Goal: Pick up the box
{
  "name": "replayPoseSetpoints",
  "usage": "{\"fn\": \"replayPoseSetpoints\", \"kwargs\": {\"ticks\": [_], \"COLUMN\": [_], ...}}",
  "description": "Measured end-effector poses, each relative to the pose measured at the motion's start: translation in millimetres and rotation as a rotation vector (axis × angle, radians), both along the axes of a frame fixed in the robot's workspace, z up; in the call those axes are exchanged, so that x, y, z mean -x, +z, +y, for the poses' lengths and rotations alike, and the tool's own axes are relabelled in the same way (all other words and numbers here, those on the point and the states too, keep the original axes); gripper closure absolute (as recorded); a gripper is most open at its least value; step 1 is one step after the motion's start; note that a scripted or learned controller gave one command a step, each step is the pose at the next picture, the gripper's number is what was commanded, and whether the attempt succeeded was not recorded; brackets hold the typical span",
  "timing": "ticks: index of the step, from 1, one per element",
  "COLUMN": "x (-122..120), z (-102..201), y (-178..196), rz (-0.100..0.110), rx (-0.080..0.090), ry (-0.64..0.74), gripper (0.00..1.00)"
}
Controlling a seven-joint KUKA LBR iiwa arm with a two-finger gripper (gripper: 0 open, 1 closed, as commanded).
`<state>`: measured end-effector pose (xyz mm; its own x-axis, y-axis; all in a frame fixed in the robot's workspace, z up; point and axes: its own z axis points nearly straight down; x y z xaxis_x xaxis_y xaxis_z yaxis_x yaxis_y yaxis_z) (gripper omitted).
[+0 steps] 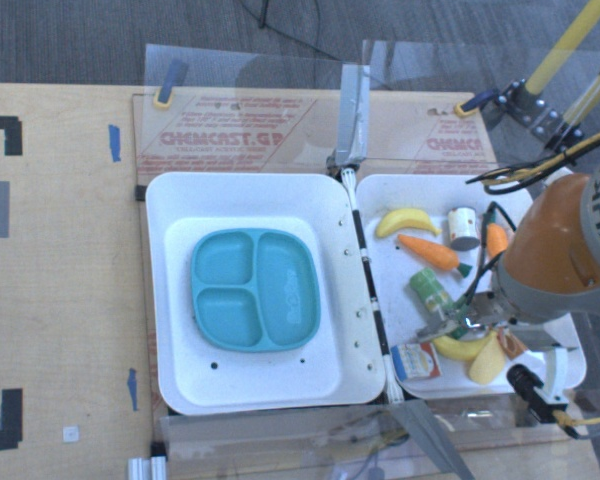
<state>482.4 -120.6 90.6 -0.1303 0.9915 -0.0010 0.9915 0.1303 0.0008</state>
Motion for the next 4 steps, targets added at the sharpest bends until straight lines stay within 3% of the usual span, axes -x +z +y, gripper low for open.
{"fn": "replayPoseSetpoints", "kwargs": {"ticks": [1, 2, 3, 4], "x": [-4, -2, -9, -98], "z": [-51, -16, 23, 21], "y": [87, 15, -3, -3], "rz": [0.0, -0.012, -0.007, -0.007], "rx": [0.0, 0.002, 0.003, 0.002], "ry": [-0.094, -0.019, -0.054, -0.09], "gripper": [0.0, 0.0, 0.0, 0.0]}}
